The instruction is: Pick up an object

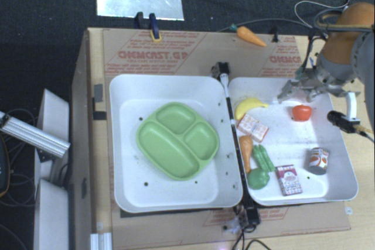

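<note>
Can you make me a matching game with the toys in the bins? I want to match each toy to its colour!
Toys:
1. banana
2. tomato
3. divided plate
4. carrot

Colours:
A. green
B. orange
C. yellow
D. red

Pairs: 1-C, 2-D, 3-A, 4-B

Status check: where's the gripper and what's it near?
Gripper over right bin's far end, holding nothing visible. Tomato just below it, unlifted. Banana off to the side, path clear.
</note>
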